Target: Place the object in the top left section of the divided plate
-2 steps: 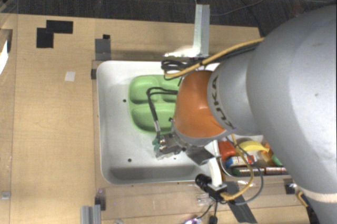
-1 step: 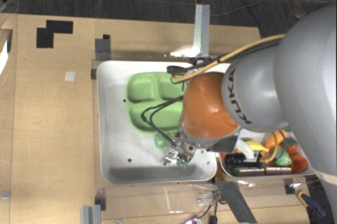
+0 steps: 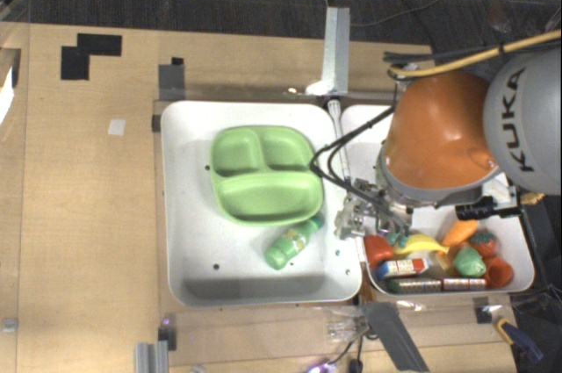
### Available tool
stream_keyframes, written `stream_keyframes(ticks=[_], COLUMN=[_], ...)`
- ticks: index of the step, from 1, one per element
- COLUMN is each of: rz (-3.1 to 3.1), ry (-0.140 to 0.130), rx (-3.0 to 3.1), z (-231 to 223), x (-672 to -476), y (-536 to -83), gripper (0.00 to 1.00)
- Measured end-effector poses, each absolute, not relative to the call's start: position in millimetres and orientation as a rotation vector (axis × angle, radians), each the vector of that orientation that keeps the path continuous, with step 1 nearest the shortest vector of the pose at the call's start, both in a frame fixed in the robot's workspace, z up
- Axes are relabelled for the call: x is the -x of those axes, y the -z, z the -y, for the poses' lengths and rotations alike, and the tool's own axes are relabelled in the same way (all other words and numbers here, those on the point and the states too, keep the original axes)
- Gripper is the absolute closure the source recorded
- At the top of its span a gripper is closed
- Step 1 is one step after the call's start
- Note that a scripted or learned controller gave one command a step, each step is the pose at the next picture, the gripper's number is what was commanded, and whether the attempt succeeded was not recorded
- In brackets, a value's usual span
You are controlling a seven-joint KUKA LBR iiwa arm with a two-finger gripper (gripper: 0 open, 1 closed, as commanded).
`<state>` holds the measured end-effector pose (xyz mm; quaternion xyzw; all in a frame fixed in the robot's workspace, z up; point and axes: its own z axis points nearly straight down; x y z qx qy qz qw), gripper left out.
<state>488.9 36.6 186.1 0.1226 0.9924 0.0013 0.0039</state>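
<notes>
My arm (image 3: 439, 134) hangs over the right bin (image 3: 525, 275) of toys. The green divided plate (image 3: 266, 174) sits in the left bin (image 3: 189, 213), a green bottle (image 3: 290, 245) just below it. I cannot tell my gripper's (image 3: 356, 220) state
</notes>
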Motion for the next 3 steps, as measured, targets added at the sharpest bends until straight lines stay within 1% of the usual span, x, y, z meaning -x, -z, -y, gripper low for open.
stream_keyframes(ticks=[1,3], rz=[-3.11,-3.11], ry=[-0.005,-0.005], rx=[-0.385,-0.385], z=[-36.6,-36.6], x=[-488.9,-488.9], y=[-186.0,-185.9], gripper=[0.0,0.0])
